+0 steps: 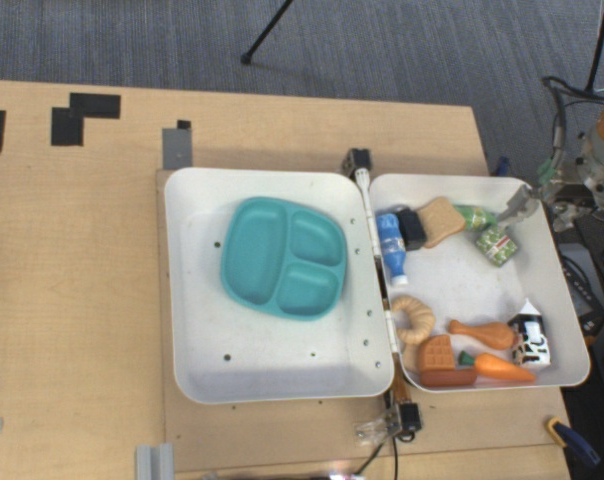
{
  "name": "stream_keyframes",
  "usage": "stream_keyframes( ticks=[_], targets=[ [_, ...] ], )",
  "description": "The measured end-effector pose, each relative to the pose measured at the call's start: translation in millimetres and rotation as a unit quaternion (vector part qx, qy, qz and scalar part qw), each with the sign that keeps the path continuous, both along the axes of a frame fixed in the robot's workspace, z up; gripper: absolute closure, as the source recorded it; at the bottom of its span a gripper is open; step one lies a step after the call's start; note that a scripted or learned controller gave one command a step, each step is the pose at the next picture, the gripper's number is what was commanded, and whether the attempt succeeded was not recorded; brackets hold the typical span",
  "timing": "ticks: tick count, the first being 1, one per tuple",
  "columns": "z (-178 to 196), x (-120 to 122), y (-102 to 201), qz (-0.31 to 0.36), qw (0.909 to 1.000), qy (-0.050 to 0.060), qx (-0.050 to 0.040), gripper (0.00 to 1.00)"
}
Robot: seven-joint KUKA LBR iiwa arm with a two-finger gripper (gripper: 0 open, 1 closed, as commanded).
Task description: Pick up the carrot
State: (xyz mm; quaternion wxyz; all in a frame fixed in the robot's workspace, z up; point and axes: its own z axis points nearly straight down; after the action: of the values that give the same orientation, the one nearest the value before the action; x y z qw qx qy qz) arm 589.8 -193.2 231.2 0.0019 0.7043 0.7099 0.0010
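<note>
The orange toy carrot (503, 369) lies at the 5 o'clock corner of the right white bin (542, 258), touching a brown waffle piece (437, 354) and just beside a black-and-white carton (530, 340). The metal end effector (523, 202) hovers at the bin's 1 o'clock rim, near a green packet (497, 245); its opening cannot be told. A teal divided plate (282, 258) sits in the left bin (197, 298).
</note>
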Motion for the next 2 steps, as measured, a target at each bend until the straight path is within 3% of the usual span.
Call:
stream_keyframes(
  ticks=[1,2],
  targets=[
    [18.1,41.5,85.6,0.002,1.0,-0.002,0.0018,0.0],
    [85.1,0.5,108.6,0.15,0.9886,-0.004,-0.0017,0.0]
  ],
)
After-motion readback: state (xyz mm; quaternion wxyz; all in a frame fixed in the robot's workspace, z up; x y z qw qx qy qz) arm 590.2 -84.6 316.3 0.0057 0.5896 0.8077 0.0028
